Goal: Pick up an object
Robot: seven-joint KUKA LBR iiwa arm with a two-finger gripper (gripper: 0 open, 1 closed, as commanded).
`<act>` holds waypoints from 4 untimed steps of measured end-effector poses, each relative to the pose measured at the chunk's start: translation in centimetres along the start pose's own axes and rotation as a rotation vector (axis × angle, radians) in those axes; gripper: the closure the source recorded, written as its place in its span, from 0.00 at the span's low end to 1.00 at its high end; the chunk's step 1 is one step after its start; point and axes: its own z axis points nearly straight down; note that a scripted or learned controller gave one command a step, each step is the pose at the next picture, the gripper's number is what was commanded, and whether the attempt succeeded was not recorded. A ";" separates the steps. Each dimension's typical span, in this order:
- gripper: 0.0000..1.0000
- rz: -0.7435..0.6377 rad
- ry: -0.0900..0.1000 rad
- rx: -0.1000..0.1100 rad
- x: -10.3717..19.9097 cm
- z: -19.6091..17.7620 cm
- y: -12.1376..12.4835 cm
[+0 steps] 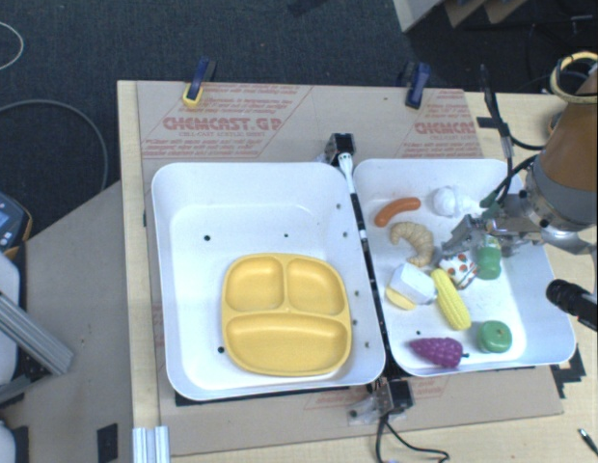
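Nearest the camera, at the front of the right bin (pixel 545 350), a bunch of purple toy grapes (pixel 436 351) is seen, with a green toy apple (pixel 494 336) just beside it to the right. Behind them a yellow corn cob (pixel 451 298) lies tilted, next to a white and yellow cheese wedge (pixel 408 286). In the left bin (pixel 183 258) a yellow divided plate (pixel 285 313) is set toward the front. Farther back in the right bin, the gripper (pixel 460 249) is lowered over a small red and white toy (pixel 459 270) and a green object (pixel 488 259); how far it is open, and whether anything is gripped, cannot be told. Beyond it a tan croissant (pixel 414 238), an orange sausage (pixel 396 210) and a white object (pixel 445 201) lie. Both bins rest on the cardboard-covered worktop (pixel 280 114).
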 end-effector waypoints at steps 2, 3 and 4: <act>0.00 0.001 -0.001 -0.002 0.2 12.3 -2.0; 0.00 0.001 -0.001 -0.002 0.2 12.3 -2.0; 0.00 0.001 -0.001 -0.002 0.2 12.3 -2.0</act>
